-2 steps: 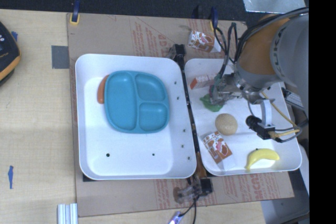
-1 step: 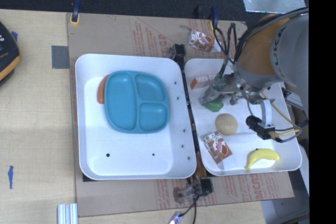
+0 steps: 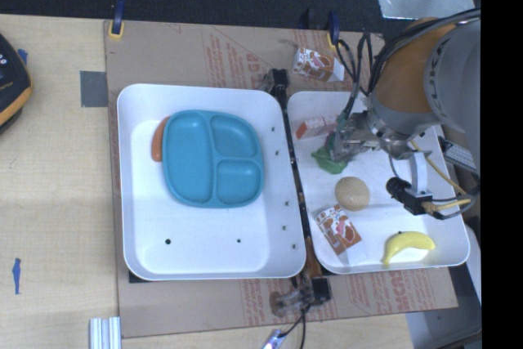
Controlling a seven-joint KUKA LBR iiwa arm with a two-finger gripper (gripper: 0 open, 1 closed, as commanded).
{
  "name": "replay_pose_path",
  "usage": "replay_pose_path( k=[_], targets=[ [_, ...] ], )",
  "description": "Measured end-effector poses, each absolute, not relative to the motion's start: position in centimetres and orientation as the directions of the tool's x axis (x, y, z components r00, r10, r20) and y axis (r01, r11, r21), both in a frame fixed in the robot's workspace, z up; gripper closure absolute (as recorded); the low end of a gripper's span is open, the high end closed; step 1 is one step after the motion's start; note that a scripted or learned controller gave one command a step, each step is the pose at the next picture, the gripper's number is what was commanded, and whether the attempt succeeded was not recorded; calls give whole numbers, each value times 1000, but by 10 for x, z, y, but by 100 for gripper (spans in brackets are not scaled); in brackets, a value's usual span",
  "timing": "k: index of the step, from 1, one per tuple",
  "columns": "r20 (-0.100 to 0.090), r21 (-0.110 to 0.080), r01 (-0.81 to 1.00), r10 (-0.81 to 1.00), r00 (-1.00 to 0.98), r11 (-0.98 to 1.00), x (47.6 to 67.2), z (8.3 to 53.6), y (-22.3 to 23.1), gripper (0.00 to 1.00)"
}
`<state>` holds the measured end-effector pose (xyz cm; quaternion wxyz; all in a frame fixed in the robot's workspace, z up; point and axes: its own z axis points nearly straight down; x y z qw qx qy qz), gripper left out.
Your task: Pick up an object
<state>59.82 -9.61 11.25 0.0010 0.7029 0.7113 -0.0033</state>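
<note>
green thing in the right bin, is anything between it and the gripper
Nothing visible does. The gripper is low over the green thing at the right bin's upper left. The tan ball, packet and banana lie apart, nearer the front.

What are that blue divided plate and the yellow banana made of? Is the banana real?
The blue divided plate looks like molded plastic: one even color, soft sheen, rounded compartment ridges. The banana is probably a plastic toy, being uniformly bright yellow and smooth with no spots, though this view cannot settle it.

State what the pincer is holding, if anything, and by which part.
Cannot be told: the pincer sits low over the green object in the right bin, hiding any hold.
</note>
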Motion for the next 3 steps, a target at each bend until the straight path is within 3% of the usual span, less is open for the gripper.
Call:
replay_pose_path(
  k=[1, 2, 3],
  targets=[
    [-7, -4, 1000, 1000, -13, 13, 598, 112, -96, 0],
    [-2, -3, 1000, 1000, -8, 8, 627, 92, -105, 0],
    [-2, -2, 1000, 1000, -10, 10, 628, 103, -105, 100]
  ],
)
